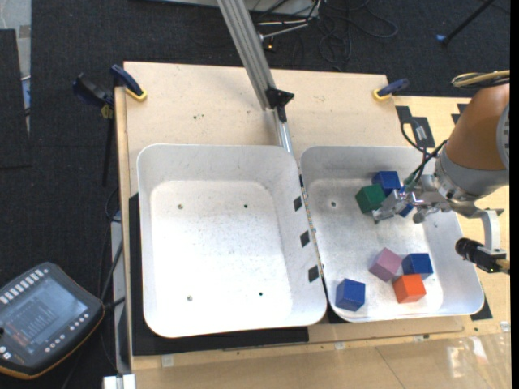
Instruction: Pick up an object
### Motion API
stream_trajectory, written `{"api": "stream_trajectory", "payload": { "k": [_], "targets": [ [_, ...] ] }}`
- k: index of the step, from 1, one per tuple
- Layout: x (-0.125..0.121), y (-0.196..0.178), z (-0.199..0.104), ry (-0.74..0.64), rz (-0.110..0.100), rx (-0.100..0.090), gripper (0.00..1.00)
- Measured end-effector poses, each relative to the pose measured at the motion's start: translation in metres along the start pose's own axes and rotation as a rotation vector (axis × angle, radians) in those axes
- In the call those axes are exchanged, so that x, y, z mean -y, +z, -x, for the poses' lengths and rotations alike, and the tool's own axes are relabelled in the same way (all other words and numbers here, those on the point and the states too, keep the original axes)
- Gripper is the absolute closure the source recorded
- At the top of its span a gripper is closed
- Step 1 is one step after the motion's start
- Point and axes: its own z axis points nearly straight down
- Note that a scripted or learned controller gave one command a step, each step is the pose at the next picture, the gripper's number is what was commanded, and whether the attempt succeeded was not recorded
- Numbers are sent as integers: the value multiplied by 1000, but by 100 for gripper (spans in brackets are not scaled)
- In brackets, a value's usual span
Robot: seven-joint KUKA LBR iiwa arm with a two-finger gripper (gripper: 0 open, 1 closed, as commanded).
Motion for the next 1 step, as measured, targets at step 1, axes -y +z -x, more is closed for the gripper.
{"api": "stream_trajectory", "payload": {
  "k": [1],
  "targets": [
    [0, 45, -1, 1, 3, 1, 0]
  ]
}}
